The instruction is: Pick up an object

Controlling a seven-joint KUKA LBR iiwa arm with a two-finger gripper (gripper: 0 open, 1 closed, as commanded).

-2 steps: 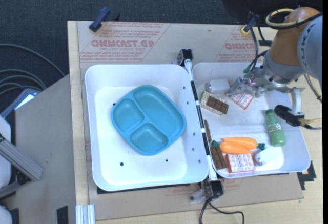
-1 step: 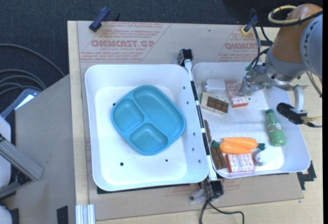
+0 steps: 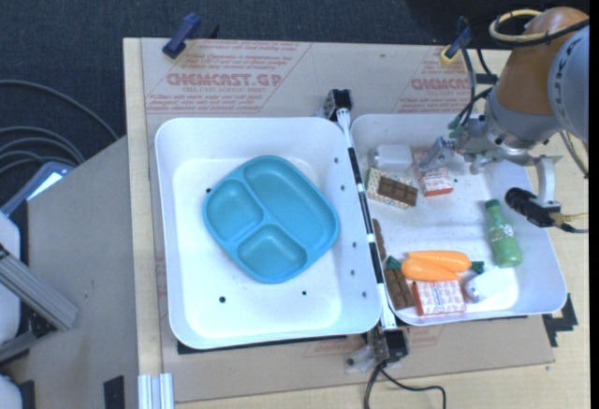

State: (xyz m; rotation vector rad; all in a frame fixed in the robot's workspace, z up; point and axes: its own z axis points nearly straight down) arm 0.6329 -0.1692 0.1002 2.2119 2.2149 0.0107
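Note:
My gripper (image 3: 449, 156) hangs low over the far part of the right bin (image 3: 543, 299), reaching in from the right below the orange band. Just under its tip lies a small red and white packet (image 3: 437, 182); contact between them is unclear. Nearby lie a brown chocolate bar (image 3: 391, 191) and a white block (image 3: 393, 156). A green bottle (image 3: 504, 233) rests at the bin's right side. An orange carrot (image 3: 436, 263), a red box (image 3: 438, 298), a dark brown bar (image 3: 397, 286) and a white object (image 3: 492, 284) sit along the near edge.
The left bin (image 3: 187, 304) holds a blue divided plate (image 3: 270, 217). A black clip (image 3: 338, 102) sits at the far end of the rims between the bins. Blue clamps (image 3: 181, 35) hold the brown board. Cables trail off the bench at left.

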